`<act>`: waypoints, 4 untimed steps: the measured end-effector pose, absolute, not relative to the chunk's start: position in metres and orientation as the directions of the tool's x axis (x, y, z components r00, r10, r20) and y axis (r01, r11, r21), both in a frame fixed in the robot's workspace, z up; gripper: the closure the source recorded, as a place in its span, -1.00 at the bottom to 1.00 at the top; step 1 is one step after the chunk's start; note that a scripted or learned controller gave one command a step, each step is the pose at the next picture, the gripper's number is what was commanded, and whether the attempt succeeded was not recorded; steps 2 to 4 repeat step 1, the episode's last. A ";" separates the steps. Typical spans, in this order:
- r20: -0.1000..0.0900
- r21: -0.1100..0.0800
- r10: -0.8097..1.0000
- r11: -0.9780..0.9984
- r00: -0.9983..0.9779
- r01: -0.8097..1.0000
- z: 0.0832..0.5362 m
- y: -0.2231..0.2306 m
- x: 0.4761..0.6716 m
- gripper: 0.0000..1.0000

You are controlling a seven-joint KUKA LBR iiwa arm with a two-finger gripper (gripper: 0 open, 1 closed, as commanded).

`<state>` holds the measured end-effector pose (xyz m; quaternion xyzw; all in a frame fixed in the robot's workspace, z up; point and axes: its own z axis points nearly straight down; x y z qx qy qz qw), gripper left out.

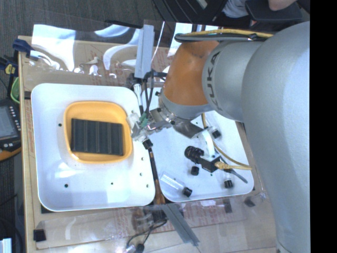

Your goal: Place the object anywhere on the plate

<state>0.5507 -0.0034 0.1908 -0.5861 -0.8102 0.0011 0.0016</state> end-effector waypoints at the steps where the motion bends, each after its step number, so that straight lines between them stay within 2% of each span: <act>1: 0.001 -0.003 0.950 0.312 -0.312 0.950 0.191 -0.004 0.551 -1.00; 4: 0.001 -0.003 0.950 0.312 -0.312 0.950 0.191 -0.004 0.551 -1.00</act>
